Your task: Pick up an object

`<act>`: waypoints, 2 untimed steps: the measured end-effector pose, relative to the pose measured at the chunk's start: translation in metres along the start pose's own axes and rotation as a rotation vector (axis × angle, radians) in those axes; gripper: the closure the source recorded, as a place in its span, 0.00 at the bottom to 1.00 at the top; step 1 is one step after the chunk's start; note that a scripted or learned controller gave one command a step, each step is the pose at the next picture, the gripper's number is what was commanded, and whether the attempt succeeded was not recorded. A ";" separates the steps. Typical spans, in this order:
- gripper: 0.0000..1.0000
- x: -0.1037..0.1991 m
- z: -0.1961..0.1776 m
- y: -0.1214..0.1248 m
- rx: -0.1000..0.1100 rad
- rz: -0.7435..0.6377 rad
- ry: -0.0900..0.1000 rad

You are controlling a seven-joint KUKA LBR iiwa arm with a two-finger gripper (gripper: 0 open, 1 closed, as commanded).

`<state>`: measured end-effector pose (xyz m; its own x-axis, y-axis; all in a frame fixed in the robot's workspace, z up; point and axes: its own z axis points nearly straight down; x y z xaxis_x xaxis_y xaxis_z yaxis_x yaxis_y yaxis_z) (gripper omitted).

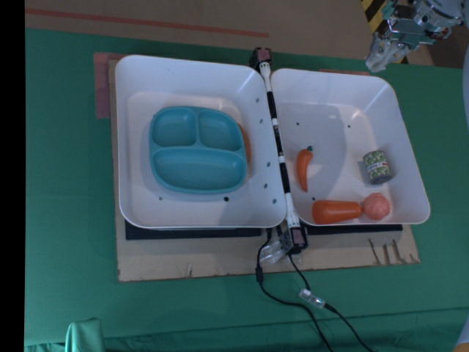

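The gripper hangs at the far right of the scene, just outside the far right corner of the right-hand shallow white bin, over the green cloth of the table. It is seen small and partly cut by the picture's edge, and I cannot tell how it is set; nothing shows in it.

Everything it might pick up lies nearer and a little to the left of it, down in that right bin. Closest is a small squat can with a green patterned label, lying near the bin's right wall. Beyond it, at the near right corner, sits a pink knobbly ball-like toy, touching the blunt end of a big orange toy carrot whose long axis runs left to right along the near wall. A smaller orange chilli-shaped toy with a dark stem lies toward the bin's left side, its long axis running far to near.

My guess is the can is the readiest target: it stands apart from the others, though the wall beside it leaves little room on that side.

The left white bin holds a teal plastic divided plate. A black-and-white rod runs between the bins, with black cable trailing off its near end.
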<state>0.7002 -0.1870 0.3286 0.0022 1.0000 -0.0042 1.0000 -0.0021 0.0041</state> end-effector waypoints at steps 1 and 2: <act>1.00 0.030 -0.030 -0.031 0.002 0.001 0.002; 1.00 -0.001 0.001 -0.039 0.002 0.002 0.001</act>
<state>0.6616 -0.1879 0.3274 0.0042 1.0000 -0.0036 1.0000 -0.0042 0.0018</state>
